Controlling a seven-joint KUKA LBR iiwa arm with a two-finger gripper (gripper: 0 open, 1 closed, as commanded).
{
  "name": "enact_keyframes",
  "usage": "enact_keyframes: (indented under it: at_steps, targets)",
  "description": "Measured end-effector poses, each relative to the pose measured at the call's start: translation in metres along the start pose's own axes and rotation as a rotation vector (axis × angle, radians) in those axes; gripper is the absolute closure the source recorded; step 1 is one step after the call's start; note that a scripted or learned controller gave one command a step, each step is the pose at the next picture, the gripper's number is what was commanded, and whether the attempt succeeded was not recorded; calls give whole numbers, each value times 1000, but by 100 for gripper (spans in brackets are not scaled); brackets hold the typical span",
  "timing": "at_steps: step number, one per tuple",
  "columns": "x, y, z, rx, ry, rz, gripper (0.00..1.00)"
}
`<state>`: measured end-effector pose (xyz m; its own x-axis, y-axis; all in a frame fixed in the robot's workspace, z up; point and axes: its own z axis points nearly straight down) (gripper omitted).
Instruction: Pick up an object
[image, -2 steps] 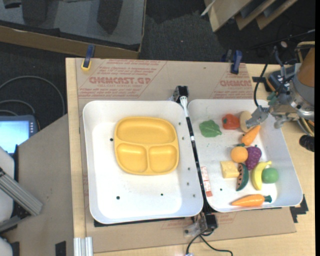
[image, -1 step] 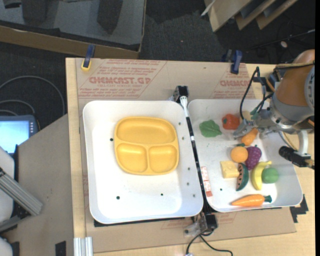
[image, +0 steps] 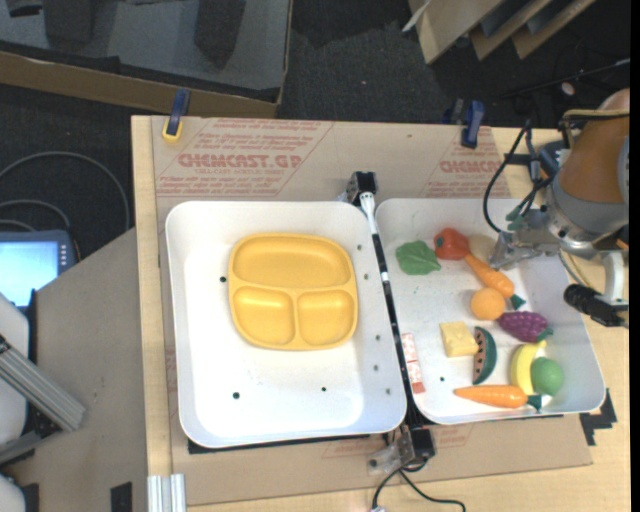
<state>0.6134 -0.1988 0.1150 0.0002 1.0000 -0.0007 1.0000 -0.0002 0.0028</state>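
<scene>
Over the right bin (image: 590, 395), the gripper (image: 512, 250) hangs beside a toy carrot (image: 487, 272); whether it grips anything cannot be told, its tip lost behind cables.

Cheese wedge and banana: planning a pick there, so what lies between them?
The watermelon slice lies between the cheese wedge and the banana, seen in the camera view.

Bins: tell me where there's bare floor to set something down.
Left bin: a wide bare strip below the yellow divided plate, narrower margins beside it. Right bin: small patch between the green leaf and cheese wedge; elsewhere crowded with toy food.
</scene>
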Motion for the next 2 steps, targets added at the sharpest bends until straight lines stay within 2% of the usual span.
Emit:
enact_keyframes:
  at_steps: [1,2]
  targets:
    - [0,0,1,1,0,0,0]
    - [21,-32,32,8,3,1,0]
